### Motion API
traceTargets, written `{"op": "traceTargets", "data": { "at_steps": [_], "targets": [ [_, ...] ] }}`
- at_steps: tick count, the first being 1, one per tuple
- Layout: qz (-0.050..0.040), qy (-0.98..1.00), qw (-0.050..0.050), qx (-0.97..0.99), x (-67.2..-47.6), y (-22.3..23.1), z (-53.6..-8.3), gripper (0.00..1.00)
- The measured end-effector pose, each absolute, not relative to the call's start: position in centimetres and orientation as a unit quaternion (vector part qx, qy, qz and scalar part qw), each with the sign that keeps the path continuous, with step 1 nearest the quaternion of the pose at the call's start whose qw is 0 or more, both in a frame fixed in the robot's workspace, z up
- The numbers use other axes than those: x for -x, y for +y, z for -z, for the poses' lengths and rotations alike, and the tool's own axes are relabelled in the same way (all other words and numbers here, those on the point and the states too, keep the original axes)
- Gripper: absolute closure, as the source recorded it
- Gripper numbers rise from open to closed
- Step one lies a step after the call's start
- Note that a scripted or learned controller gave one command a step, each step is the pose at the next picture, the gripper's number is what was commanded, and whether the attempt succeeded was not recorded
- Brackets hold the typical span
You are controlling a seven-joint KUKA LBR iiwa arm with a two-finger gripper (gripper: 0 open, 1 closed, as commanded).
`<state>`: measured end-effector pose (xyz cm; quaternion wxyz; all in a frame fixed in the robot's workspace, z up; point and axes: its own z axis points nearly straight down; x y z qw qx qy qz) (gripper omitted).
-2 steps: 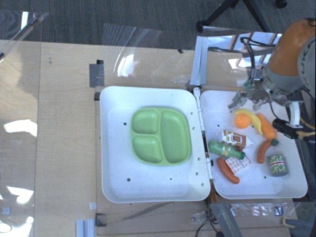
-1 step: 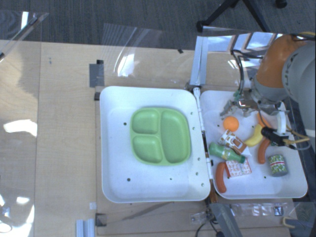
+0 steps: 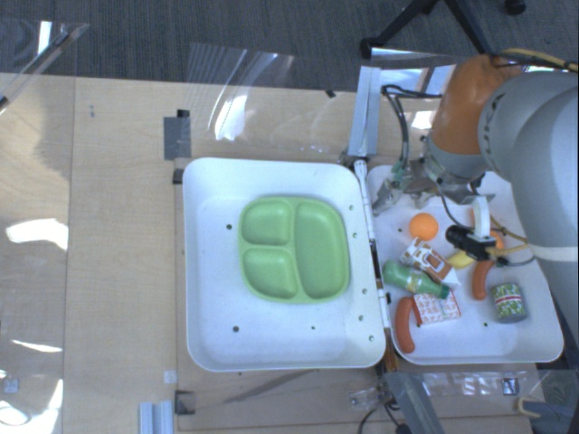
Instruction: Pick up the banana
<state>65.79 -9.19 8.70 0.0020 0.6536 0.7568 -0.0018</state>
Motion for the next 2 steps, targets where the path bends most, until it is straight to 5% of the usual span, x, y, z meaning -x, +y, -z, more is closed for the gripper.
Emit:
{"op": "traceTargets", "data": {
  "at_steps": [2],
  "targets": [
    [-0.0029,0.820,0.005,-0.572,-58.3,-10.6,-8.9,0.00]
  ]
}}
